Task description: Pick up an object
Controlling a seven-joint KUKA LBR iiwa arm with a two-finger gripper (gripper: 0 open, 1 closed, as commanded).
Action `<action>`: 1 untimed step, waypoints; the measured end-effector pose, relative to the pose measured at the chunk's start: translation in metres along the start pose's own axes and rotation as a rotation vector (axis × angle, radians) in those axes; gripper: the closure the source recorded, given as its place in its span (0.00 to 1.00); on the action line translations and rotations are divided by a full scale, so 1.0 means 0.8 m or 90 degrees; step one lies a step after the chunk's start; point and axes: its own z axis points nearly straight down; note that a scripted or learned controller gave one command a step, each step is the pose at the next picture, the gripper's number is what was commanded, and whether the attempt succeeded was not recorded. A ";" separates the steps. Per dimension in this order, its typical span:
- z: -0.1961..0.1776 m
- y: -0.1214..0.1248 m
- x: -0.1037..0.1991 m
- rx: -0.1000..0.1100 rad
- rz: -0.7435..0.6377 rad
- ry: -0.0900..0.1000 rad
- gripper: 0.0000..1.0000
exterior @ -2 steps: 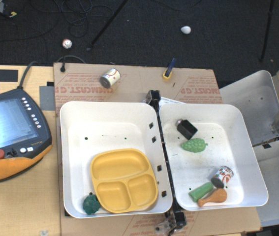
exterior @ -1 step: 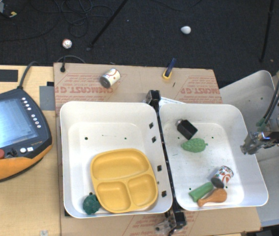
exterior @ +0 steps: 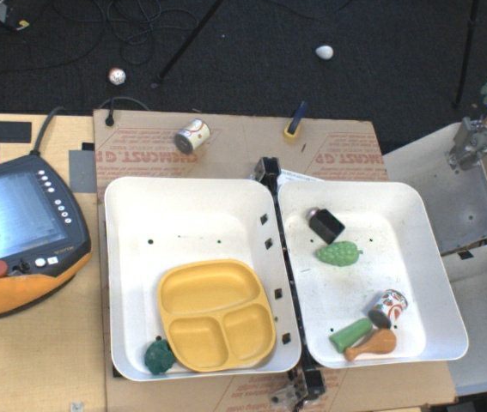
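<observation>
While parked at the camera view's right edge, outside both bins: what looks like the grey metal gripper (exterior: 476,137), too cropped to tell whether wide or narrow, holding nothing visible.

Down and to the left of it, in the shallow white right bin (exterior: 436,264): candidates for picking. Nearest the bin's middle, a small black block (exterior: 326,225) just beside a bumpy green soft lump (exterior: 339,253), long axis roughly left to right. Crowded in the near corner: a red-and-white little can (exterior: 387,307), a green cylinder (exterior: 350,334) and an orange pear-shaped piece (exterior: 372,344), touching or nearly so, likely awkward to separate.

Farther off, in the left white bin (exterior: 140,221): a yellow divided plastic plate (exterior: 217,314) and a dark green lump (exterior: 159,356).
</observation>
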 end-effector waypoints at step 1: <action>0.130 -0.087 -0.003 0.021 0.005 0.005 1.00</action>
